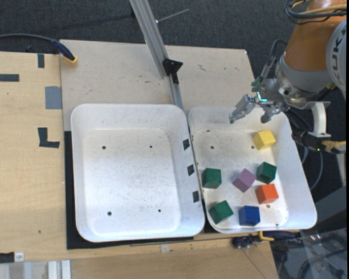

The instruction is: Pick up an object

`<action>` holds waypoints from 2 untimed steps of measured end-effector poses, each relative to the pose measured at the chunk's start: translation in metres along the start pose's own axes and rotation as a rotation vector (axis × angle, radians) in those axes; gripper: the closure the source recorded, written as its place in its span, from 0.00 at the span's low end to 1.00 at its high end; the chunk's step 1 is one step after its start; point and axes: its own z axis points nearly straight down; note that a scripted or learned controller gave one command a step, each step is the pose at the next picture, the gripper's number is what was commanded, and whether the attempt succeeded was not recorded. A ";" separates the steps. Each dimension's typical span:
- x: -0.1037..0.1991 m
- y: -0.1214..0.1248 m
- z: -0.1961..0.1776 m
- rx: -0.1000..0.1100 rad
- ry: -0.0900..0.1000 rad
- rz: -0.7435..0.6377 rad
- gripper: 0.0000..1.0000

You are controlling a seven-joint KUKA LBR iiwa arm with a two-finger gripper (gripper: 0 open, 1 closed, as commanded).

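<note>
The right bin (298,173) holds several small blocks: a yellow one (264,139), a purple one (243,180), an orange one (266,193), a blue one (249,215) and three green ones (212,177) (266,171) (221,211). My gripper (253,113) hangs above the bin's far edge, up and left of the yellow block. Its two fingers are spread apart with nothing between them.
The left bin (128,173) lies beside the right one, with a black divider between them. A slanted metal rail (154,36) crosses the bench behind the bins. A blue and yellow clamp (65,51) lies at the bench's far left.
</note>
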 end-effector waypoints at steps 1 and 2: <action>0.000 0.001 -0.003 -0.005 -0.001 -0.001 0.00; -0.004 0.000 0.042 0.000 -0.001 0.001 0.00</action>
